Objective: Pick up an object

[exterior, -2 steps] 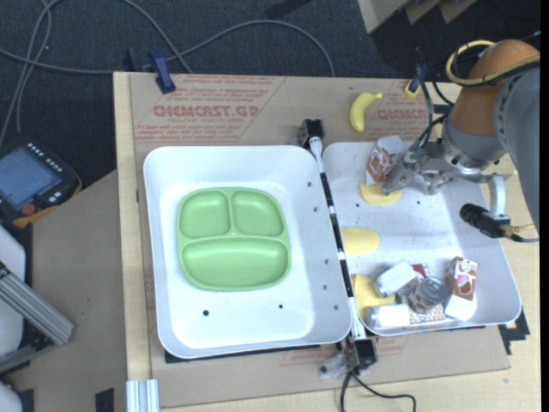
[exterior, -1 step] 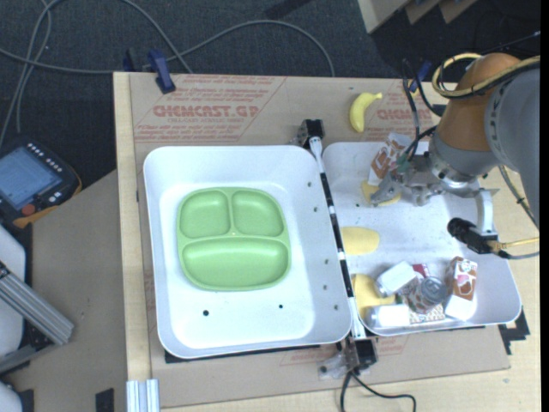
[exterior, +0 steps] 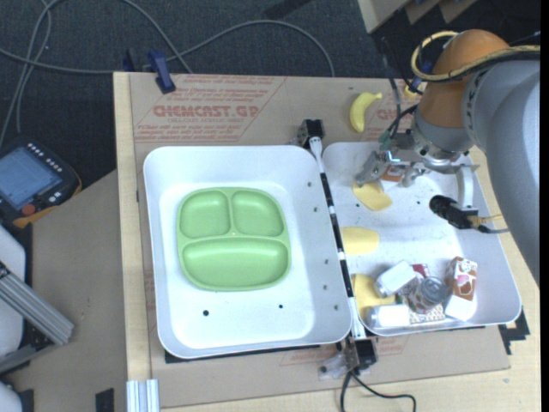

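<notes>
My gripper hangs low over the far part of the right bin, with the arm coming in from the right. A flat yellow piece lies on the bin floor just in front of the gripper, close to its tip. Something small and orange-red shows at the gripper's tip, too small to identify. Nearer the front lies a yellow block against the bin's left wall. Several small things are piled in the front corner: a white box, a round dark can and a red-and-white carton.
The left bin holds a green divided plate. A toy banana lies on the bench behind the right bin. Another yellow piece and a white tube sit in the front pile.
</notes>
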Robot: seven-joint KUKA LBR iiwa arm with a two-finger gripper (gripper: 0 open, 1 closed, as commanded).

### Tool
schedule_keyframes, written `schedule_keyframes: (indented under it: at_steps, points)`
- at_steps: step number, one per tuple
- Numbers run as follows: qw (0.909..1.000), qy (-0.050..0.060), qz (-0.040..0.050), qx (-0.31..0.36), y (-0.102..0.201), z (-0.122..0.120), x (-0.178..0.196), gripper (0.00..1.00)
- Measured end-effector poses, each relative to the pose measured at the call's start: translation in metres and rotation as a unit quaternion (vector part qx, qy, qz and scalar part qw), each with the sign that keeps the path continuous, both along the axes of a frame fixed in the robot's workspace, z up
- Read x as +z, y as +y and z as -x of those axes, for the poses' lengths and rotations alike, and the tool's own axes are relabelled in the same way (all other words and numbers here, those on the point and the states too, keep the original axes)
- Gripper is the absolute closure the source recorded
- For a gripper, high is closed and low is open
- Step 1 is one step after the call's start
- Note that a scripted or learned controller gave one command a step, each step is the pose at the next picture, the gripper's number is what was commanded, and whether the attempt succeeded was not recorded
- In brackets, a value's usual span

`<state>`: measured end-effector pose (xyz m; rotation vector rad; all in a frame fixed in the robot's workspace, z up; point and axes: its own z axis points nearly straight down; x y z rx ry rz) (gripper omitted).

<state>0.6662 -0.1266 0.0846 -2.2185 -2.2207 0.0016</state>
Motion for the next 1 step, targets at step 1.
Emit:
schedule_keyframes:
  at_steps: [1]
  points:
    - [1.0,-0.001,0.0015,0.001,-0.0001,-0.0008,0.0107,1.0]
